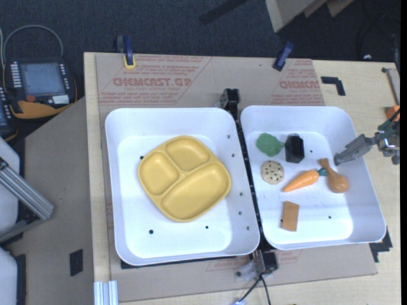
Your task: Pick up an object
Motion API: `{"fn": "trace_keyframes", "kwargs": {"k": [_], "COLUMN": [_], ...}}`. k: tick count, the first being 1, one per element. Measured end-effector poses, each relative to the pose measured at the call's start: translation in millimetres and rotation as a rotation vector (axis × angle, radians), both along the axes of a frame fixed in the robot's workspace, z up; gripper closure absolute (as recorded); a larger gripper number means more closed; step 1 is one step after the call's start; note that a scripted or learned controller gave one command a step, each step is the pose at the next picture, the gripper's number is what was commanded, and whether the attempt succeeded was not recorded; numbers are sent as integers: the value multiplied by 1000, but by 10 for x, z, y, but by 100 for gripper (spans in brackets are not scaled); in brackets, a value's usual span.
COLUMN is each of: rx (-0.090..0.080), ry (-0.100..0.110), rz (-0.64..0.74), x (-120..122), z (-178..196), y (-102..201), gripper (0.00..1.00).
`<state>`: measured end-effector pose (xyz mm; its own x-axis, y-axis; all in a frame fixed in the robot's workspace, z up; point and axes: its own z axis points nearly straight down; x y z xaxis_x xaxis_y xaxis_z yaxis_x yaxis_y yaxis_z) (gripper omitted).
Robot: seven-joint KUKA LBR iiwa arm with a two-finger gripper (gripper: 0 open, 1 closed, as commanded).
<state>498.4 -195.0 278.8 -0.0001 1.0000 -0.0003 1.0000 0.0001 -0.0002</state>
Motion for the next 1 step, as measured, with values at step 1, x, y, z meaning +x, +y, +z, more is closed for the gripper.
{"fn": "trace_keyframes", "kwargs": {"k": [1], "rx": [3], "ry": [6], "rz": [0], "x": [86], "z": [-486], "y": [-7], "gripper": [0]}}
